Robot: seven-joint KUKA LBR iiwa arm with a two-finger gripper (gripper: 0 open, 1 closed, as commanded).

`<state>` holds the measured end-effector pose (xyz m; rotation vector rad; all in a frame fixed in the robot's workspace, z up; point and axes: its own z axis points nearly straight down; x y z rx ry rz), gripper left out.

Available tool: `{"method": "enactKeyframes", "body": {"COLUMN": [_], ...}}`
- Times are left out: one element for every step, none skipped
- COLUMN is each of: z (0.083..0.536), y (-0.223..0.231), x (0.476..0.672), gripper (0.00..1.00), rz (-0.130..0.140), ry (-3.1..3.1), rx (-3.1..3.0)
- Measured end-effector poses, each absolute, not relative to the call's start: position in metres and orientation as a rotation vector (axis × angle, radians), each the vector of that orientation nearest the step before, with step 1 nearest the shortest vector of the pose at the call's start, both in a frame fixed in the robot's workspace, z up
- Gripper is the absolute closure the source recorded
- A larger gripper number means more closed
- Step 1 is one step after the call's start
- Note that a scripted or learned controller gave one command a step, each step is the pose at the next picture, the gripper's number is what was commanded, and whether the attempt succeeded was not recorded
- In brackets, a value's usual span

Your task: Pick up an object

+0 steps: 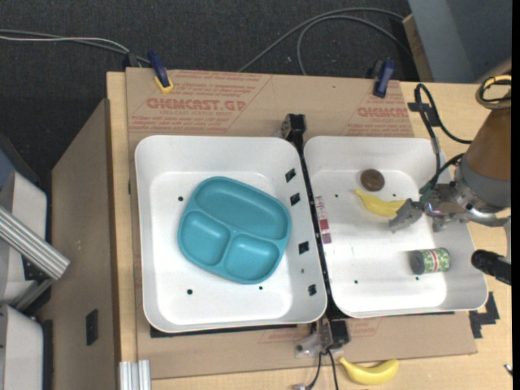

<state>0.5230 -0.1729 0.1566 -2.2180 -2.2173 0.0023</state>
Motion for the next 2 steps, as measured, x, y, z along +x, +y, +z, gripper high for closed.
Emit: {"method": "enactKeyframes", "body": {"z": [0.100, 0.115], "y": [-0.182, -0.181], "x": [0.526, 0.527], "gripper": [0.00, 1.00], "rz": [0.004, -0.003], "ry": [-2.216, -2.221], "rx": [-2.217, -2.221]}}
